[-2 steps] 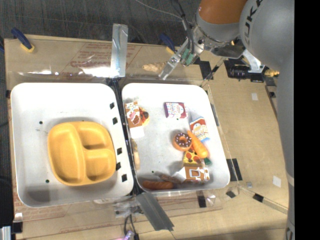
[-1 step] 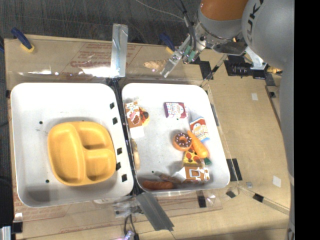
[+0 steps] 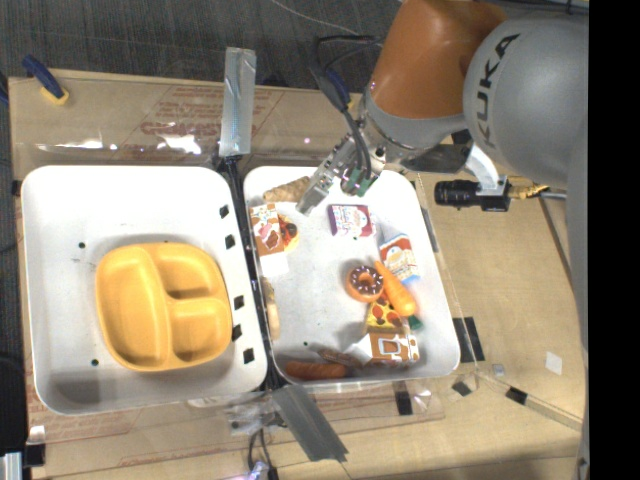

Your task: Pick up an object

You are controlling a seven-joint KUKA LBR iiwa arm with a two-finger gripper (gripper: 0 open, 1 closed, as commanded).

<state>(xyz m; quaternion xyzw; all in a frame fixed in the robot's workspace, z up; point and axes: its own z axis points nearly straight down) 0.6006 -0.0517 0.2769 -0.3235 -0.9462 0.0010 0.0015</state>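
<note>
Claw (image 3: pixel 322 190): state can't be told, nothing seen held.
Carton (image 3: pixel 349 219): just beside claw; judged light, stiff; to be gripped across flat sides.

The arm (image 3: pixel 525 78) fills the upper right of the frame as a large rounded grey housing with a smooth, slightly glossy skin. Dark letters spelling KUKA run down its left flank. Left of that sits a broad orange band (image 3: pixel 425 43), bulging like a barrel, which narrows into a grey collar. From the collar a slim metallic tool (image 3: pixel 335 178) extends toward the frame's centre; it carries a small green part, possibly a circuit board. Black cables (image 3: pixel 345 63) loop beside the orange band, and a short black cylinder (image 3: pixel 465 194) juts out beneath the grey housing.
</note>
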